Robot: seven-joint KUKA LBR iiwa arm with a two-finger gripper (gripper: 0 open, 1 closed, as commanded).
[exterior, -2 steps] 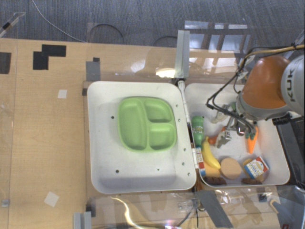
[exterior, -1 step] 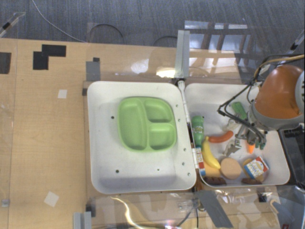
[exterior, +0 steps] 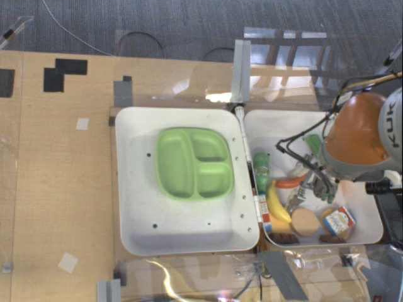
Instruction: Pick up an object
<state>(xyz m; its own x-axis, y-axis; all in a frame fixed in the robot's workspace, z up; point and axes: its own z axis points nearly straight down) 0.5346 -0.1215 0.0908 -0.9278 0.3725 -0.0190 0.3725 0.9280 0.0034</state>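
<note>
Two white bins sit side by side on my bench; the left bin (exterior: 135, 231) holds a green divided plate (exterior: 192, 162). My gripper (exterior: 313, 190) hangs over the right bin (exterior: 371, 231), beside the banana (exterior: 278, 204); I cannot tell its state.

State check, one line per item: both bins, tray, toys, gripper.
Left bin: holds the tray.
Green divided tray: upright, flat.
Right bin: holds the toy food.
Banana: lying flat, beside the tan round.
Tan round: resting, untouched.
Small carton: lying in the corner.
Gripper: low over the toys, nothing visibly held.
</note>
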